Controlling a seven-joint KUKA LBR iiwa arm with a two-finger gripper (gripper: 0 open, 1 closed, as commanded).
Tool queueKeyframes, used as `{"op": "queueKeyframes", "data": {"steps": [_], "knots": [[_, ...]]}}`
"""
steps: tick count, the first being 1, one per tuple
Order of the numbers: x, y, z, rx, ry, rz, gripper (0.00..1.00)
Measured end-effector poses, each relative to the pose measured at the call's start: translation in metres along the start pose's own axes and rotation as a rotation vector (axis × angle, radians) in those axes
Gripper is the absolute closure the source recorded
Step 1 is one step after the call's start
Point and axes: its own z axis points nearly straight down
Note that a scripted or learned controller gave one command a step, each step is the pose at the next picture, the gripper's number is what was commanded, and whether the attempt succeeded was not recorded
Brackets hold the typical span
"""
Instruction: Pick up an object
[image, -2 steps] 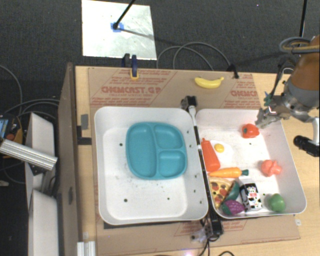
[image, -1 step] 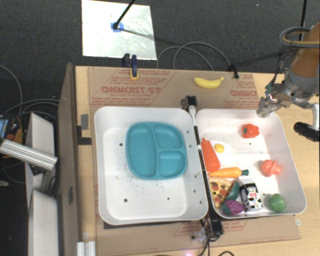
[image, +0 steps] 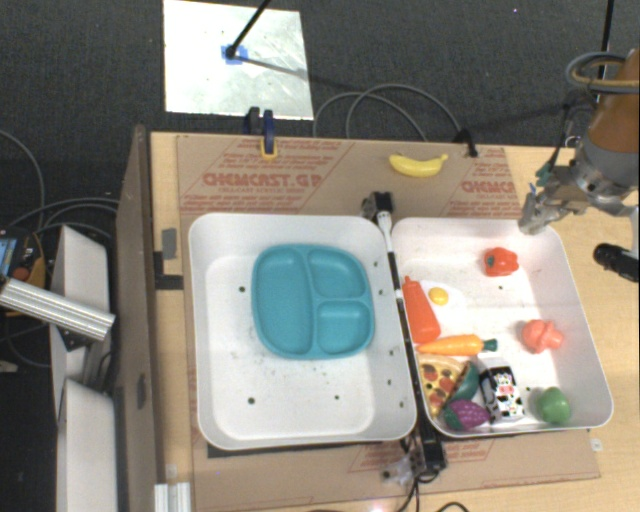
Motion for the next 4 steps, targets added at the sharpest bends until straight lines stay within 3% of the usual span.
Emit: {"op": "queueKeyframes", "data": {"steps": [4], "knots": [[-0.0002,0.0000,0.0009,0.000,-0.001,-0.002,1.00]]}}
